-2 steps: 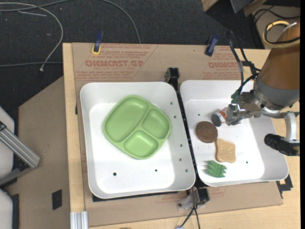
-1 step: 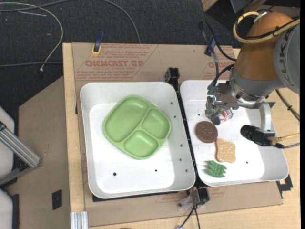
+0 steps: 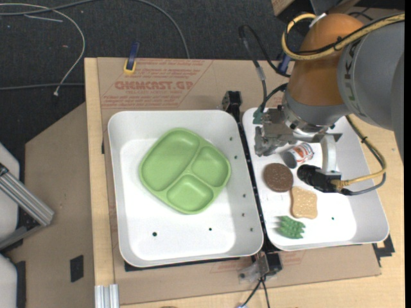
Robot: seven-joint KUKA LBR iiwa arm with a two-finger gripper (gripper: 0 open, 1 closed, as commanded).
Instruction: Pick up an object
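The arm (image 3: 359, 63) reaches in from the right and bends down over the right bin (image 3: 359, 213), its orange band sitting high above the bin's far end. The gripper (image 3: 265, 146) hangs low over the far left corner of that bin, close to the wall the two bins share; whether it is spread or closed cannot be told from this angle, and nothing can be seen held in it. Just to its right lies a small white and red can (image 3: 300, 153), tipped on its side, near the gripper but apparently not touching it. Nearer the camera sits a brown round disc (image 3: 277, 177), flat on the bin floor. Beside it, toward the right, lies a toast slice (image 3: 304, 203), and nearer still a green leafy toy (image 3: 290, 226) rests close to the front rim. These four lie near one another in the left half of the right bin, and none of them is off the bin floor. The left bin (image 3: 148, 239) holds one thing – a green divided plate (image 3: 185, 170) with three compartments, turned at a slant near the middle. Both bins rest on a cardboard sheet (image 3: 154, 82) printed in red
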